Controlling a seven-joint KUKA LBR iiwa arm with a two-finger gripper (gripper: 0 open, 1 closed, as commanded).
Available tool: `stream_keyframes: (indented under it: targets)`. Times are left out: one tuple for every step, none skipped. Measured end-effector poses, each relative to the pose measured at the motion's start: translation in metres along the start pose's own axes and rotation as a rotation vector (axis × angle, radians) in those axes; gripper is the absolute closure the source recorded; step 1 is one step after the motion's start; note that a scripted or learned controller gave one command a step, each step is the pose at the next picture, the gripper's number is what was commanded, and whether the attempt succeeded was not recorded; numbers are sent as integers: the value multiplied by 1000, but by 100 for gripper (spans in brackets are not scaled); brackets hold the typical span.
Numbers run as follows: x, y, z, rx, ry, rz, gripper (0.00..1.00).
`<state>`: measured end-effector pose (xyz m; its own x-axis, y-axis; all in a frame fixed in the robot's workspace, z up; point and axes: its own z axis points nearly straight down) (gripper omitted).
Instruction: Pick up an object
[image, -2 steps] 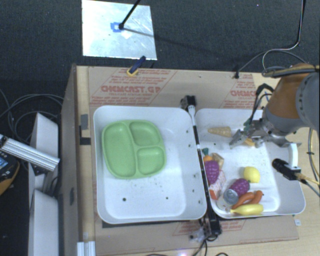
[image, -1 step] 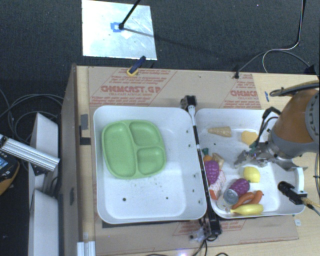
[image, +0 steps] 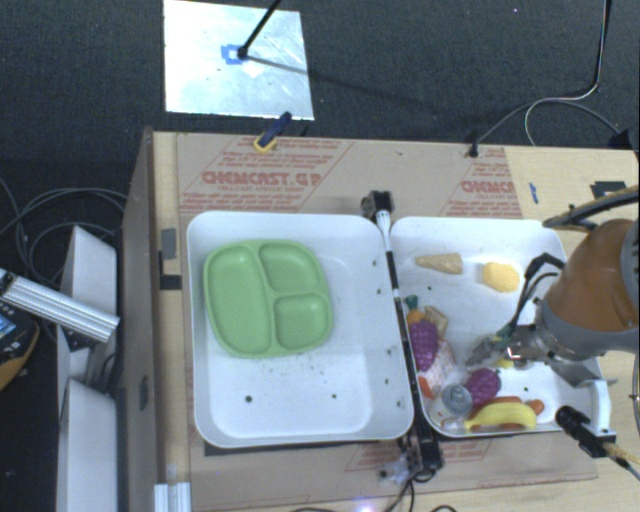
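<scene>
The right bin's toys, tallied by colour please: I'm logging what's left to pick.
Purple: 2, grapes and a second purple piece
Yellow: 2, lemon and banana
Tan: 1, wedge
Grey: 1, round piece
Total: 6 clear; small orange and pink bits beside them are too jumbled to count.

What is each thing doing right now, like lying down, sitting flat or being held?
Green tray: flat in the left bin, right way up.
Banana: lying in the right bin, not held.
Purple grapes: lying loose.
Lemon: resting alone.
Gripper: low over the right bin.
</scene>
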<state>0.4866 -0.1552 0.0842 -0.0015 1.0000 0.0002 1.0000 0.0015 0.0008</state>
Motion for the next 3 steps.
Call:
stream_keyframes:
  targets:
    - [0,2,-11,-5,0,-2,100]
    - [0,2,-11,-4,0,-2,0]
    - [-25,66,0,-2,-1,-1,0]
